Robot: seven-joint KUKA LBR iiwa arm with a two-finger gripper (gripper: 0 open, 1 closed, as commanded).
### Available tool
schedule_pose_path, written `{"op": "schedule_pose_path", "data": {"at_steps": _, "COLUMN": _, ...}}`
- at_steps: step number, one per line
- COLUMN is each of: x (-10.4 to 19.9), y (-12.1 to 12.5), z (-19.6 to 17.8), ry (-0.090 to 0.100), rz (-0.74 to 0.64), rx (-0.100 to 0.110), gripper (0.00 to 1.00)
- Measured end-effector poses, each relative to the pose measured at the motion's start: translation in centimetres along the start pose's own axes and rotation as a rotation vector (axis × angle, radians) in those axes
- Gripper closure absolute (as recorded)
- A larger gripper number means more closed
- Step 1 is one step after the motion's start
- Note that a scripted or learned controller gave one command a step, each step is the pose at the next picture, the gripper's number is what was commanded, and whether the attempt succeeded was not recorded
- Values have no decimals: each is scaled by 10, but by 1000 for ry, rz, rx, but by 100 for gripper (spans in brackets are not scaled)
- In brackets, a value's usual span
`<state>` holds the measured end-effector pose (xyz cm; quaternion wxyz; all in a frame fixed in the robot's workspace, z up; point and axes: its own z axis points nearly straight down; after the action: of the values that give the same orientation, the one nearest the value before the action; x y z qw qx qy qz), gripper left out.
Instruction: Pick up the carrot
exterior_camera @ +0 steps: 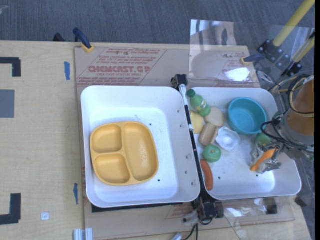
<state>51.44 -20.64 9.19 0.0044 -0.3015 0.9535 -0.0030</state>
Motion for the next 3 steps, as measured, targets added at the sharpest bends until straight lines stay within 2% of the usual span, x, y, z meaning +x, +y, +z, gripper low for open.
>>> {"op": "schedule_pose_path", "data": {"at_steps": 1, "x": -3, "y": -1, "z": -11, "ry": -8, "rz": 3, "rx": 5, "gripper": 100}}
{"op": "schedule_pose_path", "data": {"at_steps": 2, "x": -3, "y": 0, "z": -11, "ry": -7, "rz": 3, "rx": 4, "gripper": 0}}
{"op": "schedule_pose_path", "data": {"at_steps": 3, "x": 19, "y": 7, "z": 2, "ry": -3, "rz": 252, "rx": -3, "gripper": 0}}
